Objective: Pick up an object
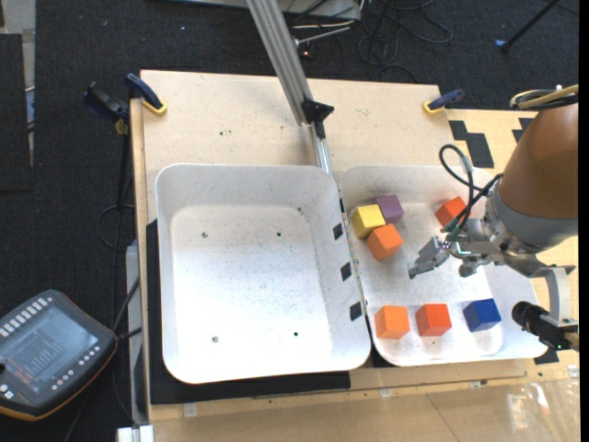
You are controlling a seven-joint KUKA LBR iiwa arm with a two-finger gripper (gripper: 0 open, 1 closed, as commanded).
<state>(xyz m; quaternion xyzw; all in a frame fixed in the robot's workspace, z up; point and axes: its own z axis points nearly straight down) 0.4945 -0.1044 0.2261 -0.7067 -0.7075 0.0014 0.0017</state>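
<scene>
Grey claw (430,263) above the right bin (368,284), near an orange cube (386,240), its opening indiscernible.

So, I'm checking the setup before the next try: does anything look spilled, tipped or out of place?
Nothing stands out. All seven blocks sit in the right bin: a yellow, purple and orange cluster, and the rest apart. The gripper hovers above the bin floor.

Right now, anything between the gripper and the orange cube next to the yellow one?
Nothing visible. The gripper hangs over bare bin floor in the right bin, and the orange cube lies just to the camera's left of it with open floor between. The yellow cube and purple cube sit on the cube's far side.
</scene>
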